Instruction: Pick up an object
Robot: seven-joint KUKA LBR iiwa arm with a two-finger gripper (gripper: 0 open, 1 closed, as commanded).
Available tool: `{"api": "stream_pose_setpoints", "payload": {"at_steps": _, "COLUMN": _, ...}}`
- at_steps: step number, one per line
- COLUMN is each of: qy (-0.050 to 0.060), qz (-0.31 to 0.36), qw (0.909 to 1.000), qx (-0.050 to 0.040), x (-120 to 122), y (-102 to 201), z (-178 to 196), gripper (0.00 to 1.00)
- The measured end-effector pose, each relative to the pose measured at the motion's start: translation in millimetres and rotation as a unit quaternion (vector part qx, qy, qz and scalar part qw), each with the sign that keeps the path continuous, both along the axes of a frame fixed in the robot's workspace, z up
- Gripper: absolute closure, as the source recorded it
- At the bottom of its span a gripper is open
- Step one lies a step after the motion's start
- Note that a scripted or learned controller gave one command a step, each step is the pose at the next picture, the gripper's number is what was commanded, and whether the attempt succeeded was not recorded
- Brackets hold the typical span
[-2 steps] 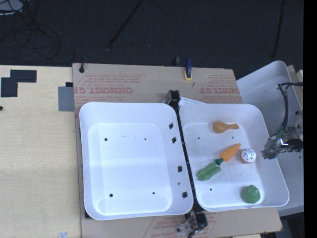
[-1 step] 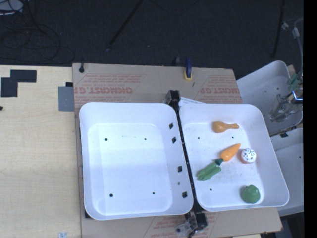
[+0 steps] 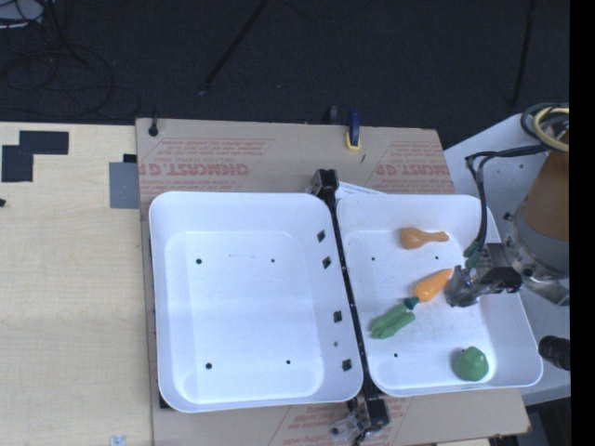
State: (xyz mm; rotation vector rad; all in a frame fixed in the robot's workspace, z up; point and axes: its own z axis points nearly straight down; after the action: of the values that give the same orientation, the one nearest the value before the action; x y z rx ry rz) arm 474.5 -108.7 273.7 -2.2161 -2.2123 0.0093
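We found the gripper [image 3: 457,291] low in the right bin [image 3: 507,365], its dark fingers just beside the right end of the toy carrot [image 3: 431,285]; we could not tell whether those fingers stood apart or together, and nothing showed between them. The carrot lay tilted, its green top toward the green pea pod [image 3: 392,321] near the divider. We judged the main risk to be a glancing contact: with the tips at the carrot's end and not astride it, a close could squeeze the smooth toy out sideways or push it into the pea pod, leaving an empty grasp. The bin's right wall stood near the wrist, so a correction that way could knock the rim. Farther off lay a tan chicken drumstick [image 3: 423,238] toward the back and a round green toy [image 3: 471,363] at the front corner. The left bin [image 3: 177,249] sat alongside. On the cardboard [image 3: 232,161] under the bins we saw reddish printing, mirrored and too blurred to read with confidence
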Motion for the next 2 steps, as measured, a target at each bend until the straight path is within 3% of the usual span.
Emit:
{"api": "stream_pose_setpoints", "payload": {"at_steps": 1, "qy": -0.005, "qz": 0.002, "qw": 1.0, "qx": -0.0014, "x": 30.5, "y": 60.0, "z": 21.4, "gripper": 1.0}}
{"api": "stream_pose_setpoints", "payload": {"at_steps": 2, "qy": -0.009, "qz": 0.002, "qw": 1.0, "qx": -0.0026, "x": 108.1, "y": 57.7, "z": 82.8, "gripper": 1.0}}
